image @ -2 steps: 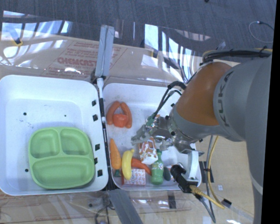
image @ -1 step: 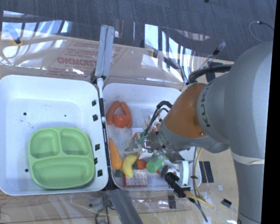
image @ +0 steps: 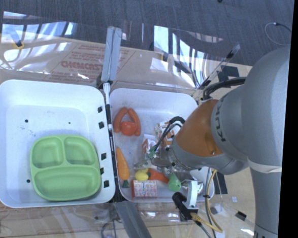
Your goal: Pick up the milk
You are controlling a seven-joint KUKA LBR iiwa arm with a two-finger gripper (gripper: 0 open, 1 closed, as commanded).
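Milk carton (image: 148, 143) lay just left of the gripper (image: 155, 154), whose grip state could not be told.

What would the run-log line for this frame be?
arm: over right bin | end effector: hidden | milk: not identifiable | left bin: green tray | task: not done
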